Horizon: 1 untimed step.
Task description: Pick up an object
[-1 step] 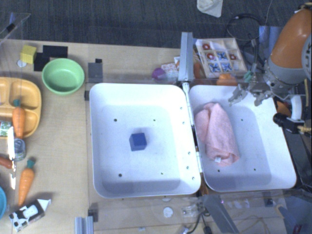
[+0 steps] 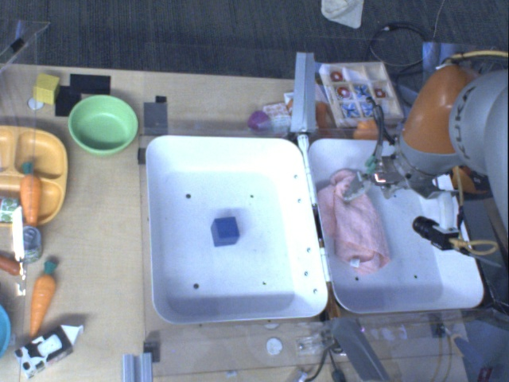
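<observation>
Camera view: crumpled pink cloth (image 2: 353, 228) beside end effector (image 2: 374, 173), whose grip state I cannot tell.

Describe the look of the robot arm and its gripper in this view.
The arm is bulky and rounded, with grey casing and a glossy orange band above the wrist. The gripper is a small dark metal assembly with greenish glints. A black cable runs along it, and a black cylindrical part with yellowish wiring hangs below the wrist.
</observation>
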Available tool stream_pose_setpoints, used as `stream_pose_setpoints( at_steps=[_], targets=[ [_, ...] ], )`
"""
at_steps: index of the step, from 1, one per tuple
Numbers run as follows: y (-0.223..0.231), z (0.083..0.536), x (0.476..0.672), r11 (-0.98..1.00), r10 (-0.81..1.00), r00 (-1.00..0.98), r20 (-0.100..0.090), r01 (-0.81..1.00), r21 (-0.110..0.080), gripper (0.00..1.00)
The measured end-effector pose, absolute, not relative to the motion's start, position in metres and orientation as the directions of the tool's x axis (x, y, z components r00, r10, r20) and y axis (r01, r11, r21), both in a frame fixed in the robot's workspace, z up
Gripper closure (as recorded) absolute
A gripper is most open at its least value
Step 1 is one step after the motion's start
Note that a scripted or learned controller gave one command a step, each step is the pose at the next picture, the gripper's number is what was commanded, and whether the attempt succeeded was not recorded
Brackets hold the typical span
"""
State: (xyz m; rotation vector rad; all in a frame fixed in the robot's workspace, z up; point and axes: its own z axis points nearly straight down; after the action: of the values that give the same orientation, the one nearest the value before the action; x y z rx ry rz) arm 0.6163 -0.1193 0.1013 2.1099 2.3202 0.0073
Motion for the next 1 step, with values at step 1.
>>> stream_pose_setpoints(
  at_steps=[1],
  targets=[
    [-0.0901, 0.0948, 0.6245, 0.206, 0.979, -0.206, -0.007, 0.978, 0.019, 0.0]
  ],
)
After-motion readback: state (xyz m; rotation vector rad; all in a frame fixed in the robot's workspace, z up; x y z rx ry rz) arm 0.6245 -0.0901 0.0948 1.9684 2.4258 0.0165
